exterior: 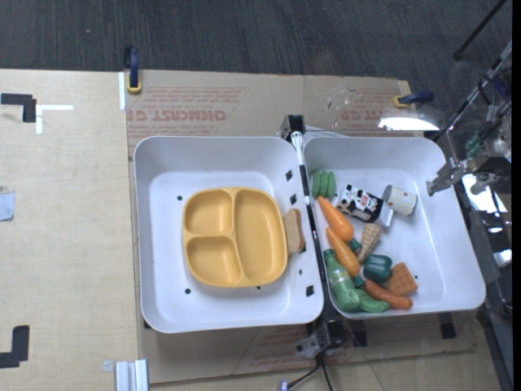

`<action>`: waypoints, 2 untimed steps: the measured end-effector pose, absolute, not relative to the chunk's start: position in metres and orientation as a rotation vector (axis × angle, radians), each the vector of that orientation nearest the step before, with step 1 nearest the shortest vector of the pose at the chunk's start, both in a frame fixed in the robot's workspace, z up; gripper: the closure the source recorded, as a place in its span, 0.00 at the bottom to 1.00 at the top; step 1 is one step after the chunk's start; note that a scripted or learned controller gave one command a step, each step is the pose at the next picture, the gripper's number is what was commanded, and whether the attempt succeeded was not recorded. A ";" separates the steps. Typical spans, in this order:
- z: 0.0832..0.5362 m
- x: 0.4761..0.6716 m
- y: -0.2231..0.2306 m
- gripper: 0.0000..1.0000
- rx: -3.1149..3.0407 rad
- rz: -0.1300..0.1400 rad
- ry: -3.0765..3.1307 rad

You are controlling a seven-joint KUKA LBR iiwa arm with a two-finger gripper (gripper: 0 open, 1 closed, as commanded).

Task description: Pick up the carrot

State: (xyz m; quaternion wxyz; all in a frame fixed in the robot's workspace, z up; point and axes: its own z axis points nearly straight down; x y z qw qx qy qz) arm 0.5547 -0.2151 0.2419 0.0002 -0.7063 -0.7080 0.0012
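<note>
Two shallow white bins sit side by side on a cardboard sheet (pixel 269 104) laid over the tabletop (pixel 61 243). The sheet carries red printed lettering, seen upside down and mirrored from this angle; it cannot be read with confidence. Blue-and-yellow clamps (pixel 131 69) pin the sheet's far edge.

The left bin (pixel 155 243) holds a yellow three-compartment plate (pixel 234 237), with a slice of toy bread (pixel 294 231) leaning at the plate's right rim. All further positions are given relative to this plate.

The right bin (pixel 440 251), right of the plate, holds a cluster of toy food against its left wall. The carrot (pixel 334 218) lies just beyond the bread, slanting away from the plate; a second orange carrot (pixel 343 252) lies touching it on the near side. Also present: a green vegetable (pixel 323 183), a black-and-white patterned carton (pixel 361 203), a white cylinder (pixel 400 199), an ice-cream cone (pixel 369 238), a green pepper (pixel 376 265) and a waffle-textured orange piece (pixel 401 280).

The arm (pixel 488 149) appears far right of the plate, over the right bin's outer rim, as grey metallic parts. The end effector's opening cannot be told, and no object is seen in it.
</note>
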 end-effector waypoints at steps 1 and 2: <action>0.277 0.510 -0.175 0.00 -2.158 0.003 -2.282; 0.174 0.506 -0.118 0.00 -2.277 0.004 -2.161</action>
